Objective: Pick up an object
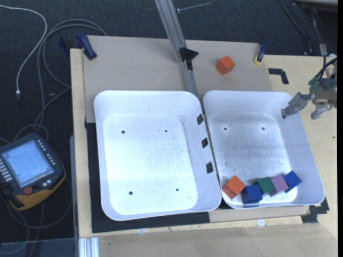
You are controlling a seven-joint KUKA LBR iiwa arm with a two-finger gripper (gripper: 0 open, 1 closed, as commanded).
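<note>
Several small cubes lie in a row along the near edge of the right bin (252, 111): an orange cube (233, 186), a blue cube (251, 194), a green cube (266, 186), a purple cube (279, 183) and a second blue cube (292, 179). My gripper (299, 114) hovers at the right bin's far right corner, well away from the cubes. It is open, and nothing sits between its fingers.
Another orange cube (225, 65) rests on the bench behind the bins. The left bin (144, 154) sits beside the right one. A metal rail (171, 25) slants down to the gap between the bins. Off the bench at left lies a teach pendant (27, 167).
</note>
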